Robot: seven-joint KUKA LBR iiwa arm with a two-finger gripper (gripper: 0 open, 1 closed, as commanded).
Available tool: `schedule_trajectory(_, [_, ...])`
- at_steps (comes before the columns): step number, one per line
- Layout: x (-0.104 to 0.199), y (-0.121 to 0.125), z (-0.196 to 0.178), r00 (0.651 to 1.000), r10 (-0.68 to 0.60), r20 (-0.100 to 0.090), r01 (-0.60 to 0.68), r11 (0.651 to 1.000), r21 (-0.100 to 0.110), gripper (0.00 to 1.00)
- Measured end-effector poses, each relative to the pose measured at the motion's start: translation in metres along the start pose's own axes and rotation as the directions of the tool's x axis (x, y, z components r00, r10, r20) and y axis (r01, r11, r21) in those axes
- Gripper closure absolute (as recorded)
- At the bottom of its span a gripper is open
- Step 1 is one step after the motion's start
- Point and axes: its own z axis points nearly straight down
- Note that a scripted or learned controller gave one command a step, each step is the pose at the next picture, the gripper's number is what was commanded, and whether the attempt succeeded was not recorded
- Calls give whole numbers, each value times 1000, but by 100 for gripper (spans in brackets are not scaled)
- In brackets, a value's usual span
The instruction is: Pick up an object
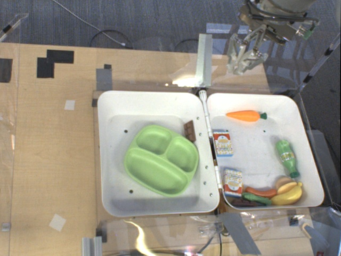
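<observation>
Nothing is picked up yet: the carrot point(245, 116) lies near the back of the right bin point(303, 122), with a green bottle point(286, 157) along the right side, two small cartons point(222, 143) near the divider, and a banana point(288, 195) at the front corner. The left bin point(106, 143) holds a green divided plate point(161, 159). The gripper point(242, 63) hangs above the bench behind the right bin, fingers spread and bare
</observation>
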Motion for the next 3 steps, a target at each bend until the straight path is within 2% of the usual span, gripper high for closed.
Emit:
schedule_trajectory(1, [-31,24,16,1000,5,-1,-5,1000,-1,100])
schedule_trajectory(2, [-12,12,168,978,-209,-6,209,978,-8,100])
schedule_trajectory(3, [-16,10,149,978,-208,6,208,978,8,100])
